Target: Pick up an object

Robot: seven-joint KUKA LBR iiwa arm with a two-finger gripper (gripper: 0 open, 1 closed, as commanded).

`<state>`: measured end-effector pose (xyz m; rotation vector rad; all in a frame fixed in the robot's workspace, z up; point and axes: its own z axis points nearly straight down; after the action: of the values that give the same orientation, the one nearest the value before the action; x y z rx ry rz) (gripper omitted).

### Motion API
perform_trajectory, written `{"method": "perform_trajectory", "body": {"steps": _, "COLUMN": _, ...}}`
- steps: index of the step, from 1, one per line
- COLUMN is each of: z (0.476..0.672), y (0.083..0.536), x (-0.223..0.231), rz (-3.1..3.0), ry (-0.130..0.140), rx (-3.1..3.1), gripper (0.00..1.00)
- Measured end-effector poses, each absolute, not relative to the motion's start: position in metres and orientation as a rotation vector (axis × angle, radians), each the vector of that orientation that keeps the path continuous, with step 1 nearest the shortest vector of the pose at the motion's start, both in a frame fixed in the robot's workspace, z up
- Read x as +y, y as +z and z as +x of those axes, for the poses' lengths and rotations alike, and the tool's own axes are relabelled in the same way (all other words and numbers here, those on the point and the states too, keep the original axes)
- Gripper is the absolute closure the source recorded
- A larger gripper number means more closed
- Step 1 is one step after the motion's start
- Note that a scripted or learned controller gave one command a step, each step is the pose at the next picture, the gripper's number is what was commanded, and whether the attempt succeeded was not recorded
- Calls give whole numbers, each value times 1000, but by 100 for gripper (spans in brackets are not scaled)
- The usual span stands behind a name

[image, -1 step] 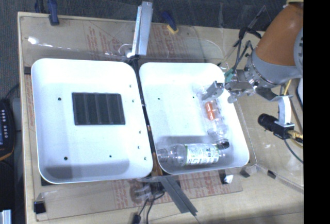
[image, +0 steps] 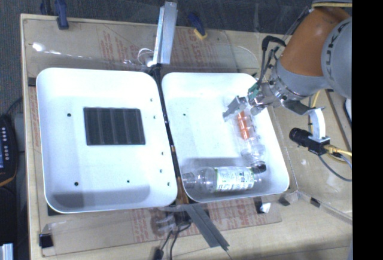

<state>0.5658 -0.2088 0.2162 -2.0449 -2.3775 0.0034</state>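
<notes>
Along right bin's (image: 179, 133) front wall — clear cylindrical plastic bottle (image: 221, 179), lying flat.

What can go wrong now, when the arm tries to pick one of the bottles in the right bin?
1. The pincer is low beside the small bottle. This clear, round bottle may slip or roll away.
2. The small bottle seems to touch the large bottle lying along the near wall, so moving one may push the other.
3. Both lie near the right bin's walls, so the pincer may hit one.
</notes>
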Motion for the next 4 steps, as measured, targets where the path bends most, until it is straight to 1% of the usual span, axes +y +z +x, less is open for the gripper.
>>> {"method": "perform_trajectory", "body": {"steps": 1, "z": 579, "y": 191, "x": -208, "rz": -2018, "ry": 5, "rx": -2398, "gripper": 0}}
{"method": "perform_trajectory", "body": {"steps": 2, "z": 599, "y": 168, "x": -208, "rz": -1969, "ry": 1, "rx": -2447, "gripper": 0}}
{"method": "perform_trajectory", "body": {"steps": 3, "z": 601, "y": 193, "x": -209, "rz": -1915, "ry": 1, "rx": -2490, "gripper": 0}}
{"method": "perform_trajectory", "body": {"steps": 4, "z": 614, "y": 192, "x": -208, "rz": -1807, "ry": 0, "rx": -2573, "gripper": 0}}
